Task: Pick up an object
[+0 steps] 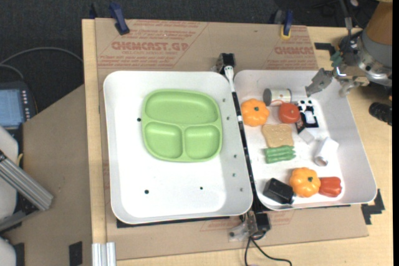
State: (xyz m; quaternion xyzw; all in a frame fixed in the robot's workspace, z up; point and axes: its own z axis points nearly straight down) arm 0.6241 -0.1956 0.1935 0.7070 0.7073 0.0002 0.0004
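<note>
My gripper (332,83) hangs over the far right corner of the right bin (358,134), open, with nothing between its fingers. Below it in that bin lie an orange pumpkin (254,113), a red tomato (288,113), a white cylinder (277,96) and a black-and-white piece (307,114). Nearer the front are a tan bread slice (278,134), green beans (279,154), a small white piece (325,147), a second pumpkin (304,181), a red pepper (330,186) and a black block (278,190).
The left bin (121,152) holds a green divided plate (182,124). Both bins rest on a cardboard sheet (156,40) held by blue clamps (118,17). The arm's wrist (374,53) stands past the right bin's far edge.
</note>
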